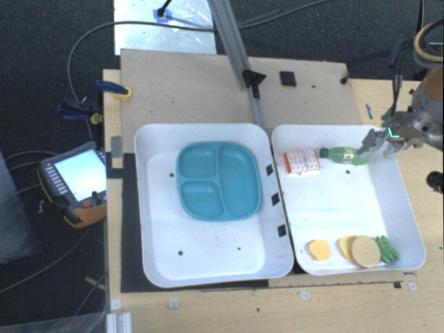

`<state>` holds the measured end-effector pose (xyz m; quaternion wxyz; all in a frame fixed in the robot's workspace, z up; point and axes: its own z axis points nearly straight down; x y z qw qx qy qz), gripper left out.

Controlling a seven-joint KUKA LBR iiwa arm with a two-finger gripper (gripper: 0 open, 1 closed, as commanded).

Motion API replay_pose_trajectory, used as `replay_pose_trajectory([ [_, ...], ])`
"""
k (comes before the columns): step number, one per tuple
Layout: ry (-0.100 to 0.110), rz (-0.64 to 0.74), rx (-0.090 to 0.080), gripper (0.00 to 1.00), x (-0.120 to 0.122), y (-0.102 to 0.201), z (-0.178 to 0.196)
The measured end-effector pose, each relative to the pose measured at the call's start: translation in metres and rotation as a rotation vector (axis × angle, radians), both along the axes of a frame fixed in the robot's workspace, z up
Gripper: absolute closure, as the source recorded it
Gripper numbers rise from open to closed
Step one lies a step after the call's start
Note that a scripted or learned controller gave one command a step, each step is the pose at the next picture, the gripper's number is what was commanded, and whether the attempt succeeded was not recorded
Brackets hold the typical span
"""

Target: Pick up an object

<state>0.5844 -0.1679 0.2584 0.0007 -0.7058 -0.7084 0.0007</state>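
- Green bottle (pixel 341 156) is the thing I am after: it lies on its side near the far edge of the right bin (pixel 347 207), its pale cap end pointing toward a small red-and-white box (pixel 302 162) just beside it.
- From the overhead camera, my gripper (pixel 375 144) sits at the bottle's right end, reaching in over the bin's far right corner. One grey finger (pixel 366 146) overlaps or touches the bottle's base.
- Whether I am clenched on it or released I cannot tell; the fingers are small and blurred here, so I will not claim a hold.
- My judgement of the step: I am at the grasp itself, low at the bottle, with no lift begun, since the bottle looks to rest on the bin floor.
- The next move calls for fingers either side of the bottle's body, closing squarely, then a straight rise clear of the bin wall.
- Elsewhere: a blue divided plate (pixel 218 181) in the left bin (pixel 208 262), and yellow and tan round pieces (pixel 350 249) with a green sprig at the right bin's near edge.
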Motion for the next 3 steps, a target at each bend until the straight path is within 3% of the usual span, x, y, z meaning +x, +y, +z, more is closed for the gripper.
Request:
replay_pose_trajectory([
  [1,-0.004,0.001,-0.001,0.00,0.001,0.000,0.002],
  [3,0.000,-0.003,0.000,0.00,-0.007,0.002,-0.113],
])
